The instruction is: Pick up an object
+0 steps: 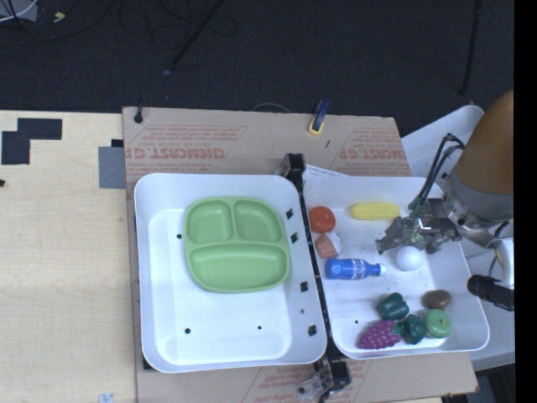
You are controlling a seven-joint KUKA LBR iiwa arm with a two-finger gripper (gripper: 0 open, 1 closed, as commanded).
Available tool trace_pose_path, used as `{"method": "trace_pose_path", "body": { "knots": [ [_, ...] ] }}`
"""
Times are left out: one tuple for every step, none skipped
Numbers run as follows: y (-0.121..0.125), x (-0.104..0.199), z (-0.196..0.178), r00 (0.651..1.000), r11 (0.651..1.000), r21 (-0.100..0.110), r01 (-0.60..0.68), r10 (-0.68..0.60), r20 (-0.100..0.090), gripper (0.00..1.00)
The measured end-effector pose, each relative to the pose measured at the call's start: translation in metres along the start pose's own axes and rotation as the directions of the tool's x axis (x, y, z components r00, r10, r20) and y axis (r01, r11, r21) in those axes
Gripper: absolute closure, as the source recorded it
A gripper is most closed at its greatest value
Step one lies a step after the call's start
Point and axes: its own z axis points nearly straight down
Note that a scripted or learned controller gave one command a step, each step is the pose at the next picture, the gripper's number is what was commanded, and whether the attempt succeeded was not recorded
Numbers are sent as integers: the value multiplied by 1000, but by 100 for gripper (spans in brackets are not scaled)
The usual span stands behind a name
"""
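My gripper (401,240) hangs low over the right bin (470,342), coming in from the right, with its dark fingers just above and left of a white ball (409,259). Nothing shows between the fingers. Near it lie a yellow corn cob (374,211), a blue bottle (353,269), an orange-red tomato (322,219) and a small pink-orange block (326,245). Toward the bin's front sit purple grapes (377,335), a dark green vegetable (392,306), a light green round piece (437,322) and a brown item (435,299).
The left bin (159,326) holds a green divided plate (237,244). A black divider with clips (307,259) runs between the bins. Cardboard (218,141) lies under both bins, with a blue-yellow clamp (318,117) at its far edge.
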Motion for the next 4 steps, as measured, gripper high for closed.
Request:
{"method": "trace_pose_path", "body": {
  "knots": [
    [3,0,-7,1000,1000,-14,2,-2,2,0],
    [2,10,47,1000,1000,-8,0,0,0,0],
    [0,5,94,1000,1000,-8,2,-2,1,0],
    [6,6,113,1000,1000,-29,4,-4,-1,0]
  ]
}}
